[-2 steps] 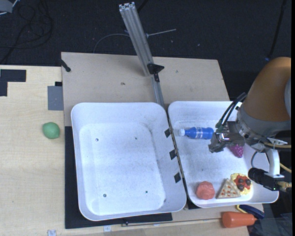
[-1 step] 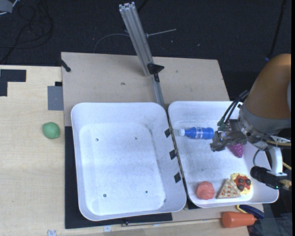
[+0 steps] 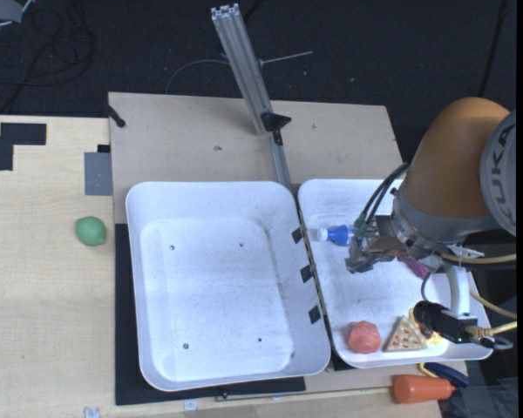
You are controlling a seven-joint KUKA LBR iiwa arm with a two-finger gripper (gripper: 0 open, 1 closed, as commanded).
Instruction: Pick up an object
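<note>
My gripper [image 3: 363, 259] hangs over the right bin [image 3: 331, 200]. I cannot tell if it is open or closed. A small bottle with a blue cap [image 3: 334, 234] lies just beside it. A red ball [image 3: 363, 337] sits near the front, next to a pizza slice toy [image 3: 404, 335].

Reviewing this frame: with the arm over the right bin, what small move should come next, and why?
Probably a short descent with a slight shift toward the blue-capped bottle. The gripper hangs in the right bin just beside it, with nothing seen held. The red ball and pizza-slice toy lie farther off, near the bin's front.
</note>
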